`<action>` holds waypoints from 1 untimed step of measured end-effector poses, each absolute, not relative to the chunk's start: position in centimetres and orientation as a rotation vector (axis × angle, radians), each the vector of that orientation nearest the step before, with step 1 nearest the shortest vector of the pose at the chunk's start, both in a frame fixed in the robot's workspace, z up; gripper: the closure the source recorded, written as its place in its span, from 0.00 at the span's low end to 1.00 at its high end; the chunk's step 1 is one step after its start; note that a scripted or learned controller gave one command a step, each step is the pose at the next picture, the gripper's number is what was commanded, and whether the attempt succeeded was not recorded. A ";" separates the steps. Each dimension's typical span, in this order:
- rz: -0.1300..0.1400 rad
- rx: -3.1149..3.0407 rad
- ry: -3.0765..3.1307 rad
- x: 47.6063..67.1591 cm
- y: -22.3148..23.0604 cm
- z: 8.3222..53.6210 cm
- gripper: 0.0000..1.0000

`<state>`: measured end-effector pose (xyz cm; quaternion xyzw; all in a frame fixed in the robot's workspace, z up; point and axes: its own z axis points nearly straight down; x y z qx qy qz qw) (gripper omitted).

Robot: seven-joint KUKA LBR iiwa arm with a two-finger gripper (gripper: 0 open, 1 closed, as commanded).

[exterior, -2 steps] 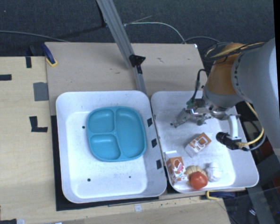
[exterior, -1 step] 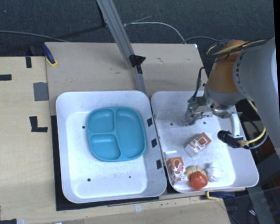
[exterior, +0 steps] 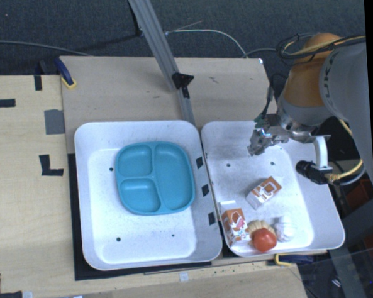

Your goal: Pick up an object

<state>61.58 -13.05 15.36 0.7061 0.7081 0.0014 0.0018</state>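
You're hovering the gripper (exterior: 257, 148) over the right bin's (exterior: 227, 143) bare top w/ nothing held, jaws' gap unclear, carton (exterior: 264, 191), tomato (exterior: 263, 240) waiting nearer you.

camera: one fixed view, sat above the bench (exterior: 25, 186), looked down at a slant
framing: far enough back that both the left bin (exterior: 92, 201) and the right bin (exterior: 317, 222) fit whole
arm side: arm (exterior: 321, 80) entered from view's right
top edge: dark floor behind the bench
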 end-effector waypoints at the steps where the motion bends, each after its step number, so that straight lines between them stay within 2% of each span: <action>1: 0.004 2.217 2.219 62.0 -13.7 21.4 1.00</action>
